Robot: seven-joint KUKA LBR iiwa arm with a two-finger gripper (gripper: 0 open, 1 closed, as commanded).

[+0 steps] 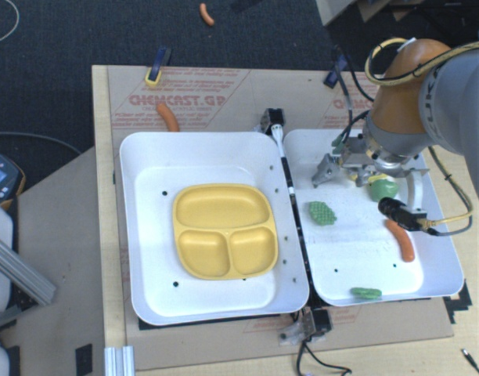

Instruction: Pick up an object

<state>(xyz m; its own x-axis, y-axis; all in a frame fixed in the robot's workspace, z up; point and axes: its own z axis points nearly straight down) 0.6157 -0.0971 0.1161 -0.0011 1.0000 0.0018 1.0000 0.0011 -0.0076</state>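
Hovering low over the right bin [333,276], your pincer [378,180] sits upon a light green object [383,186]; you cannot tell its state. Just right lies an orange sausage [401,240], left a green waffle piece [322,213].

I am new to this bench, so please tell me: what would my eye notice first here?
First the yellow divided tray in the middle of the left bin. Then the grey arm with its orange band, low over the right bin, just above a round green toy.
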